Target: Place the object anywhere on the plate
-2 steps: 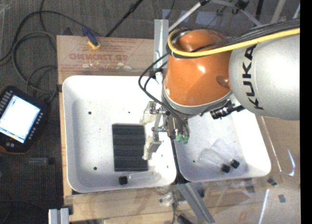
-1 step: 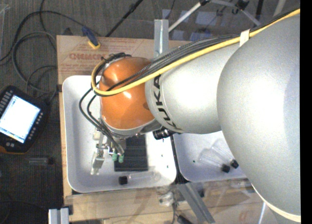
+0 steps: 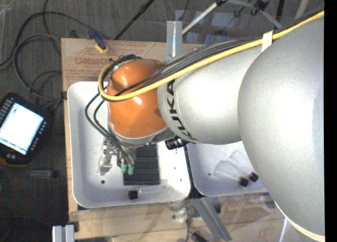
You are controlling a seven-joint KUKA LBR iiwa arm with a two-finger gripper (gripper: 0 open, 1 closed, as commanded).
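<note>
My gripper (image 3: 122, 166) hangs below the orange wrist band (image 3: 134, 99), low over the near part of the left white bin (image 3: 79, 130). Its black body (image 3: 142, 164) and a metal part (image 3: 105, 159) with green tips beside it hide the bin floor under them. A small black object (image 3: 133, 194) lies on the bin floor just in front of the gripper, apart from it. The big grey arm (image 3: 253, 88) covers the middle of both bins, so most of what lies there is hidden.
The right white bin (image 3: 210, 188) shows a clear plastic piece (image 3: 229, 170) and a small black piece (image 3: 245, 181) near its front. A handheld controller (image 3: 21, 130) with a lit screen lies on the floor to the left. Cables run behind the bench.
</note>
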